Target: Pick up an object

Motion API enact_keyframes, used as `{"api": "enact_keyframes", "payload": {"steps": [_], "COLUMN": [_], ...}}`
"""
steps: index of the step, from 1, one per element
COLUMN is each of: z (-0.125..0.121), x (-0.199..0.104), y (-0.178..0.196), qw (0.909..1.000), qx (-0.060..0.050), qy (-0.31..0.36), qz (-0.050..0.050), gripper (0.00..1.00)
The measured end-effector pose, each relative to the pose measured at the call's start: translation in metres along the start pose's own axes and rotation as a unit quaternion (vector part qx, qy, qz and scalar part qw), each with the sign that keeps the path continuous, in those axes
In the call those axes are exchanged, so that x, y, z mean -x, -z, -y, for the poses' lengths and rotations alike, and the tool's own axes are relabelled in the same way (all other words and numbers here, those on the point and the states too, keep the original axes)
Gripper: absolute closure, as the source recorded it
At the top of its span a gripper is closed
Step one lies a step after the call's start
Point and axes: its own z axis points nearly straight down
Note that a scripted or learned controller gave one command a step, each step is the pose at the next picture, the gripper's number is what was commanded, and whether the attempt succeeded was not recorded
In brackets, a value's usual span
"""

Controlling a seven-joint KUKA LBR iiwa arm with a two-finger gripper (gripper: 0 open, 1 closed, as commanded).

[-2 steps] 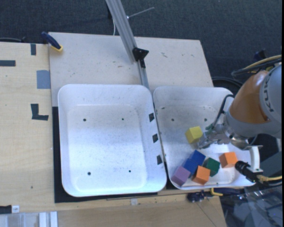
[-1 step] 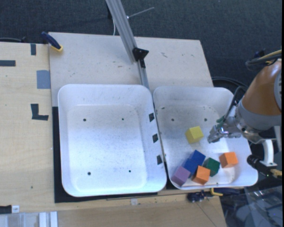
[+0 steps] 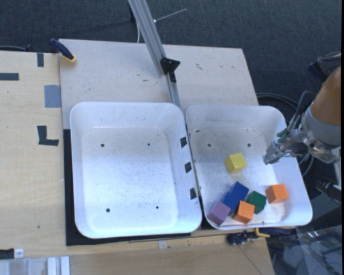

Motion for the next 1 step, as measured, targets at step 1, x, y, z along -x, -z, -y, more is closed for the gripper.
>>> {"api": "enact_keyframes", "payload": {"steps": [1], "z": [-0.0016], "x": [0.0001], "y": [0.0530], "qw": [1.0000], "qx": [0.000], "qy": [0.001], "qz": [0.000], "gripper": [1.00]}}
